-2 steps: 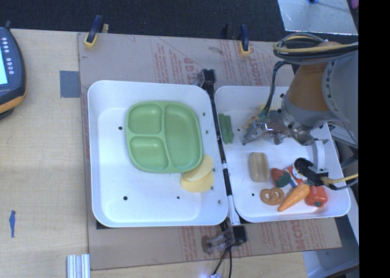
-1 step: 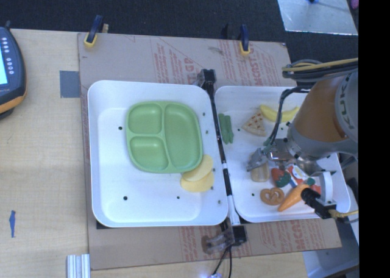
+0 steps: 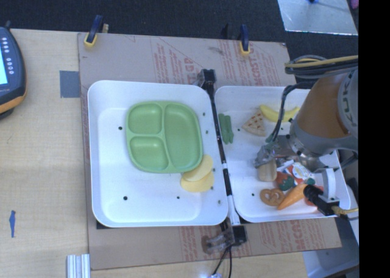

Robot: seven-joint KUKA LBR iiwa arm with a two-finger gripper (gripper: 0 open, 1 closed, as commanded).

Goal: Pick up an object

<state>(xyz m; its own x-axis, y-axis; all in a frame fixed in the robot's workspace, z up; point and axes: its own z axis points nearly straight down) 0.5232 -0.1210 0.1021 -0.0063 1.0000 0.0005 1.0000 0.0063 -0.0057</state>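
Wooden counter (image 3: pixel 42 167) with a brown board on it holds two white bins side by side. Toys lie piled in the right bin (image 3: pixel 244 206), and any one of them could be the thing to pick up. A small tan block (image 3: pixel 266 172) sits just under the gripper (image 3: pixel 268 155), so that looks like the one it is going for. I think it is light and a bit stiff, like play food, and best pinched across its short sides. I cannot tell how far open the fingers are, or if they have hold of anything, because the arm (image 3: pixel 326 115) hides them.

Just beside the block lie a brown pretzel (image 3: pixel 270 196), an orange carrot (image 3: pixel 292 196) and a red and white toy (image 3: pixel 291 175). They are close together and touching, so a grab could bump a neighbor. Farther up are a tan wedge (image 3: pixel 255 124), a yellow banana (image 3: pixel 275 113) and a green pod (image 3: pixel 226 129) near the bin's left wall.

The left bin (image 3: pixel 109 203) holds a green plate (image 3: pixel 164 136) with three parts, and a yellow slice (image 3: pixel 199 177) touching its lower edge. All these look smooth and could slip.
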